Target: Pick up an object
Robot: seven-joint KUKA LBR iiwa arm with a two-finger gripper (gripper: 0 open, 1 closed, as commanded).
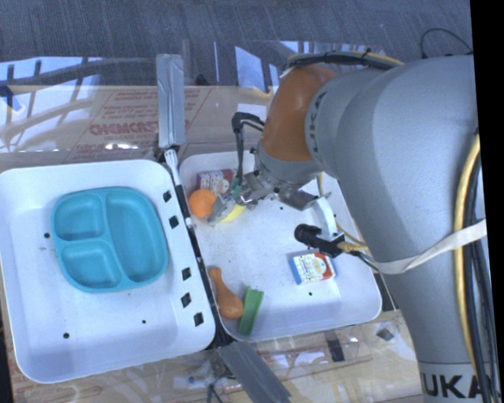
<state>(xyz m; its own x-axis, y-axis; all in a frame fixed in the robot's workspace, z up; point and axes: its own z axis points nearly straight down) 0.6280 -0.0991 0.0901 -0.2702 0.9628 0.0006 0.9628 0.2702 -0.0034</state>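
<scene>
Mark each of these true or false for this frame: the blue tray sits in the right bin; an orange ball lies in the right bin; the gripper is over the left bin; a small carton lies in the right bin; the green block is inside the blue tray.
1. The blue tray sits in the right bin. False: it lies in the left bin.
2. An orange ball lies in the right bin. True.
3. The gripper is over the left bin. False: it is over the right bin, beside the ball.
4. A small carton lies in the right bin. True.
5. The green block is inside the tray. False: it lies in the right bin.
</scene>
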